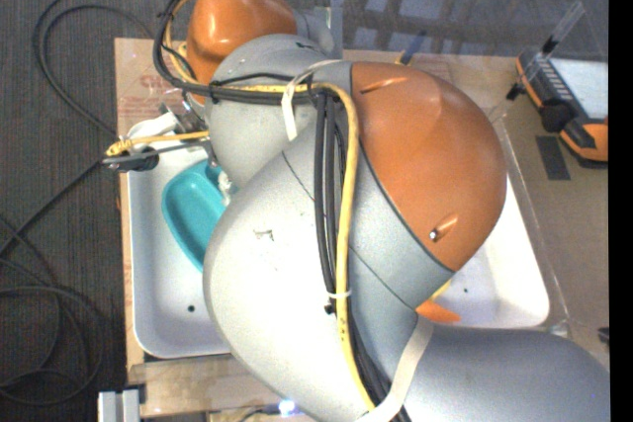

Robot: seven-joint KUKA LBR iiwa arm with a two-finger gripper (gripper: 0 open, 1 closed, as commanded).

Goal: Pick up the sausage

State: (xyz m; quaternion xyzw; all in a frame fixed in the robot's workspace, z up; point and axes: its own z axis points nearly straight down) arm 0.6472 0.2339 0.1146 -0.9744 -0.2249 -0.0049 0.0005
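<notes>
Across most of the view spreads the arm (396, 242), its grey shells and orange caps bent over both bins, with a black and yellow cable bundle (331, 212) strapped along it. Beneath it lies the bench (134, 74), a pale board on dark carpet. Next in size come the two white bins: the left bin (153, 311) shows its floor and near wall, while of the right bin (514, 292) only a corner is visible. A teal dish-like object (193, 212) rests in the left bin, partly under the arm. A small orange wedge (437, 312) sits at the right bin's edge; what it is cannot be told. The tool (183, 119) lies at the far end of the left bin, and whether it is apart or together cannot be told. The sausage cannot be located, being presumably under the arm. Judged by its kind, it should be light, somewhat soft and smooth, so best taken across its middle. Open floor in the left bin lies toward its near corner; its walls limit low sideways travel.
</notes>
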